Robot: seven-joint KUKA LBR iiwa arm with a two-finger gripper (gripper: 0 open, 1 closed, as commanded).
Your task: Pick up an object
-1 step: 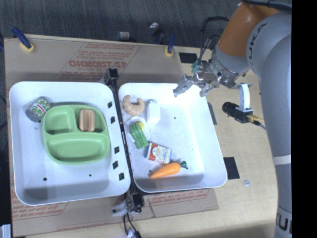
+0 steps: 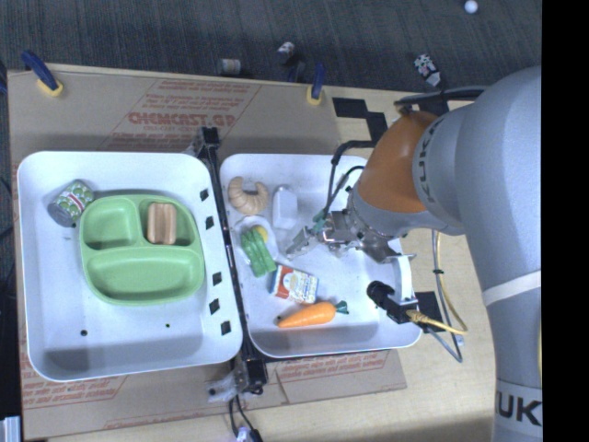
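Grey arm reaching into the right white bin [image 2: 396, 334].
The gripper [image 2: 308, 238] hovers over the bin's middle; its state cannot be told. The orange toy carrot [image 2: 308, 316] lies apart, toward the near wall.

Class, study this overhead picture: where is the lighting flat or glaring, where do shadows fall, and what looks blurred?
Camera view: lighting is even and soft; the white bins look bright, nearly washed out; a faint shadow lies under the carrot; the green tray shows mild sheen; the gripper area is soft and hard to resolve; the grey arm looms large and slightly blurred.
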